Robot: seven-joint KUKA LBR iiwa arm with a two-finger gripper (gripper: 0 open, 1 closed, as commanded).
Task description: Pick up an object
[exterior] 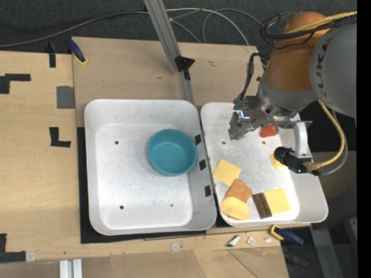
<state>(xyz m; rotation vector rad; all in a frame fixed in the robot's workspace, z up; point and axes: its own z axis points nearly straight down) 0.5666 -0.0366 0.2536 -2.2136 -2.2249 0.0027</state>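
Observation:
My gripper (237,129) hangs over the upper part of the right bin (310,213), above bare white floor. Just to its right a small red object (269,132) lies partly hidden by the wrist. In the bin's lower half lie a flat yellow square (226,172), an orange-brown chunk (239,189), a rounded yellow piece (235,208), a dark brown bar (261,205) and a second yellow block (277,200). The gripper is apart from all of these. A blue bowl (171,152) stands in the left bin (104,213).
A small yellow object (277,160) sits by the right bin's right wall, half covered by a black fitting on the arm. A grey pole (168,33) rises behind the bins. Cables run along the bench's back edge.

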